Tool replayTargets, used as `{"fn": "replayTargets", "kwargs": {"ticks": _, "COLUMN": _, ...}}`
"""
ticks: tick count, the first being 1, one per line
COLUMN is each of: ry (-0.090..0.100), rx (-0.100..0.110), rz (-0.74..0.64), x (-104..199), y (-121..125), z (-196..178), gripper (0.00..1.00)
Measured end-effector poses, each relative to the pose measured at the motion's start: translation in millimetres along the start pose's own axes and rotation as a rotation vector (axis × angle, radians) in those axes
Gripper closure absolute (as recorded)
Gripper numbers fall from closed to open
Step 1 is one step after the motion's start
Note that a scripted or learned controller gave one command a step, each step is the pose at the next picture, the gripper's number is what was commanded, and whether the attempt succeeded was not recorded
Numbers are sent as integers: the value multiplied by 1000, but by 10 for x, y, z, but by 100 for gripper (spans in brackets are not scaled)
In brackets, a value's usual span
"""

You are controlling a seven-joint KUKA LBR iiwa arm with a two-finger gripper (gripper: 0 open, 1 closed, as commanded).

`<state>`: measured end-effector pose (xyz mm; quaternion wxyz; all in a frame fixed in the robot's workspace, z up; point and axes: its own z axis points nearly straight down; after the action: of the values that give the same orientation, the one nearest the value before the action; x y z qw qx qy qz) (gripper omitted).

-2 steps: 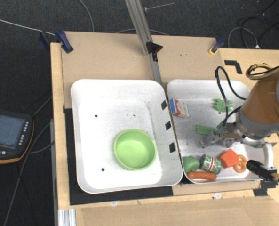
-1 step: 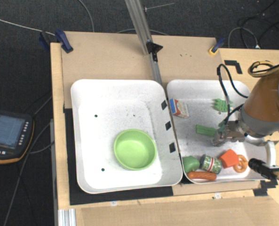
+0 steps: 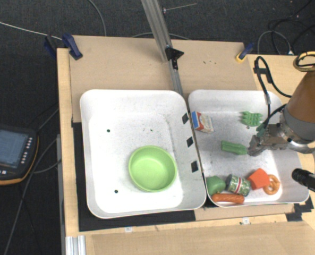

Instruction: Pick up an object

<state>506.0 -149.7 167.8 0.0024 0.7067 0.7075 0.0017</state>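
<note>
My gripper [image 3: 257, 144] hangs low in the right bin [image 3: 221, 101], at the right end of a flat green block [image 3: 233, 148]; whether it touches the block is unclear. Behind it lies a green ridged toy [image 3: 250, 118]. A small red-and-white carton [image 3: 202, 122] rests near the bin's left wall. Along the front wall sit a green rounded piece [image 3: 215, 185], a small can [image 3: 237, 185], an orange piece [image 3: 258, 178], a pretzel-shaped ring [image 3: 273, 185] and a red sausage-like item [image 3: 229, 198].
The left bin [image 3: 101, 142] holds a green bowl [image 3: 152, 168] near its front. A metal pole [image 3: 158, 25] slants down to the divide between the bins. Cables [image 3: 264, 81] trail over the right bin's far corner. A handheld pendant [image 3: 8, 150] lies off the bench at left.
</note>
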Motion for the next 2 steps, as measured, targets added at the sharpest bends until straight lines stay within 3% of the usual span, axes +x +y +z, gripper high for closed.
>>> {"fn": "replayTargets", "kwargs": {"ticks": 1, "ry": 0, "rx": 0, "rz": 0, "x": 38, "y": -64, "z": -576, "gripper": 100}}
{"fn": "replayTargets", "kwargs": {"ticks": 2, "ry": 0, "rx": 3, "rz": 1, "x": 38, "y": -57, "z": -848, "gripper": 100}}
